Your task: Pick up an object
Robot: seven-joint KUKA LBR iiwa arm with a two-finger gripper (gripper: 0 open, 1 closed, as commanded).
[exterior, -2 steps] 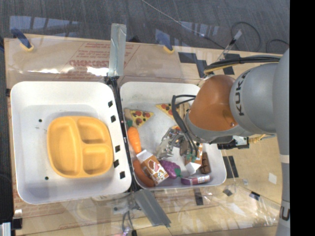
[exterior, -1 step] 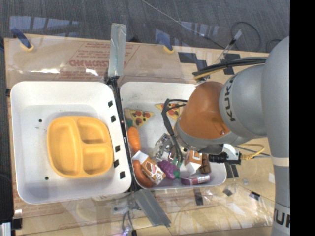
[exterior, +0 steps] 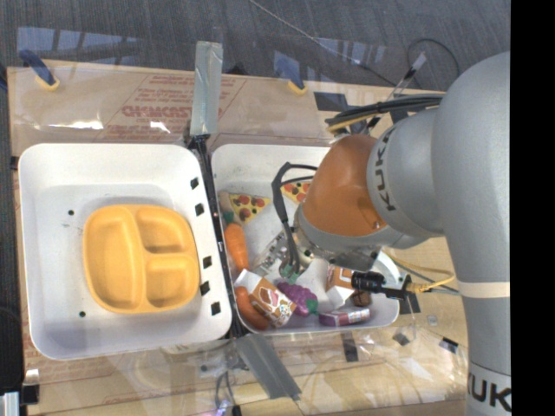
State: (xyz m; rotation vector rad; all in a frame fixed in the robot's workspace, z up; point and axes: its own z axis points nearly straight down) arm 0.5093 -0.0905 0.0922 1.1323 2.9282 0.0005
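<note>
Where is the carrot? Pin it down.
In the camera view, the carrot lies in the right bin, against its left wall, just below the pizza slice and above the sausage.

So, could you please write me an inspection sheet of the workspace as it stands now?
Surface: two shallow white bins side by side, left bin and right bin, on a bench covered with clear plastic sheet.
Job's things: right bin holds toy food: orange carrot, pizza slice, purple grapes, small packets.
Clutter: yellow divided plastic tray in the left bin.
Hand: hand low over the right bin's items; finger state unclear.
Cables: black cables along the arm; thin line across the floor.
Surroundings: dark carpet; grey tape strip.
</note>
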